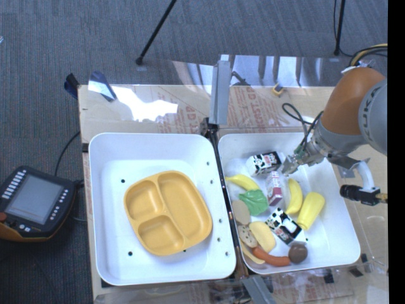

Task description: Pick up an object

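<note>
Many toy foods crowd your right bin (329, 233); the end effector (292, 164) hovers beside the milk carton (264, 162), grip state unclear.

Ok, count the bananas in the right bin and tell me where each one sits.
2. One banana lies at the bin's left side, just above the green leafy piece. The other banana stands near the middle, below the gripper. The pile may hide more.

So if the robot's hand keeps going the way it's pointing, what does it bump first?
The hand points down and toward the left in the camera view. Probably the small cow-print carton first, or the pink carton just below it. Depth is hard to judge from above.
</note>
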Motion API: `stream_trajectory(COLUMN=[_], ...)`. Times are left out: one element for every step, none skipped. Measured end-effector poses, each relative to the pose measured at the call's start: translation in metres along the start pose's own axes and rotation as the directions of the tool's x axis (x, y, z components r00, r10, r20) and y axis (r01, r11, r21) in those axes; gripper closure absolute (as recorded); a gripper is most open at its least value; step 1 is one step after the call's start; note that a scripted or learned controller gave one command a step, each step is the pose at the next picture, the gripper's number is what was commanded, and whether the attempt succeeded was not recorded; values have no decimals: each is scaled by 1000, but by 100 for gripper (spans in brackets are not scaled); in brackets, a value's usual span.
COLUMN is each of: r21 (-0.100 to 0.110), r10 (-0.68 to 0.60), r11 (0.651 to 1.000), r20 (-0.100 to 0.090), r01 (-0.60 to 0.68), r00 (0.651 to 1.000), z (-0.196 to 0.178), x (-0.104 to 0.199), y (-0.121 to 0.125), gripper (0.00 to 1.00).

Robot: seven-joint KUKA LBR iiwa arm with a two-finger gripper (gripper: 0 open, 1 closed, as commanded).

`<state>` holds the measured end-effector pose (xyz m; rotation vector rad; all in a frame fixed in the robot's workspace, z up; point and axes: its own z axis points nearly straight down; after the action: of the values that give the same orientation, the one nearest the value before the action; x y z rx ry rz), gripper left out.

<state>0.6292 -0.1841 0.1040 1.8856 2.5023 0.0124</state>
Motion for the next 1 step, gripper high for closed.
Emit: stream_trajectory(r21=[1], r10=[1], r11=[1000], r20=[-1], r01=[-1], r00=[1000], z=[1], x=[0], y=[0], gripper=[0])
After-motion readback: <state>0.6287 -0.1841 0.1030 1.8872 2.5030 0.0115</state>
